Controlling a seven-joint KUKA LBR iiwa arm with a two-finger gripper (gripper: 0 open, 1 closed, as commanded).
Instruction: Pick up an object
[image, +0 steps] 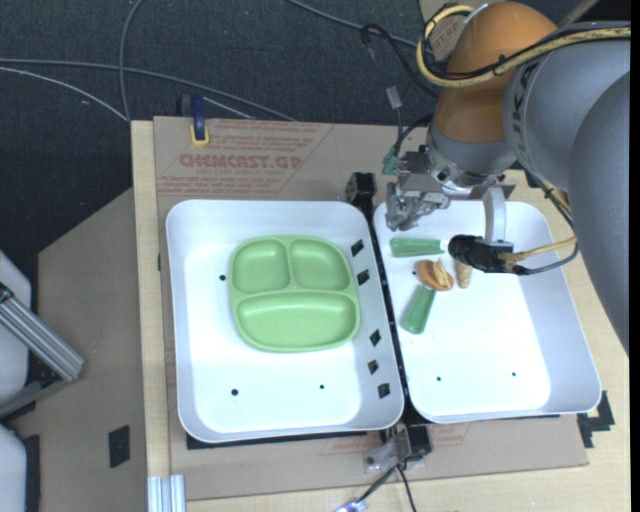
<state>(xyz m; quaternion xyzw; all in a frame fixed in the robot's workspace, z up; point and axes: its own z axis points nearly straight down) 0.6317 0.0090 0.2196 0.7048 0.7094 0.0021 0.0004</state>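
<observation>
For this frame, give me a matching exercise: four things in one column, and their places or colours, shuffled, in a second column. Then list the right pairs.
Things:
1. divided plate
2. gripper
3. tan piece
4. blue clamp

Descriptions:
A. at the far left corner of the cardboard sheet
B. light green, lying in the left bin
C. in the right bin, between two green pieces
D. above the far left corner of the right bin

Pairs: 1-B, 2-D, 3-C, 4-A
</observation>
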